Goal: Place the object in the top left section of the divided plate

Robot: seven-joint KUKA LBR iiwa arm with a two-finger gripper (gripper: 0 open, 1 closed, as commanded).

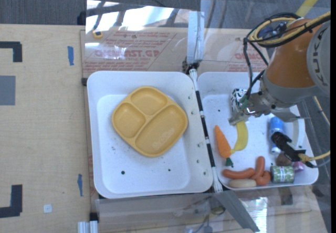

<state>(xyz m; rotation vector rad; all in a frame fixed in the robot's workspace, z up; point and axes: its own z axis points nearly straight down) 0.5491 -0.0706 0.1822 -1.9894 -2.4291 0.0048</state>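
Left bin [105, 174]: yellow divided plate [150, 120] mid-bin, rotated, all sections bare; top-left section [148, 99] small, so drop off-centre could land on divider or wrong section.

Right bin [310, 177]: carrot [223, 141], banana [241, 137], sausages [245, 172], can [283, 174], blue bottle [276, 124] crowded together.

Gripper [240, 114] low, just above banana top. Fingers: can't tell if wide or narrow, nothing seen held. Target object unclear, prob. banana, in right bin.

Risks: grab slips off curved banana; nudges carrot; closes on nothing.
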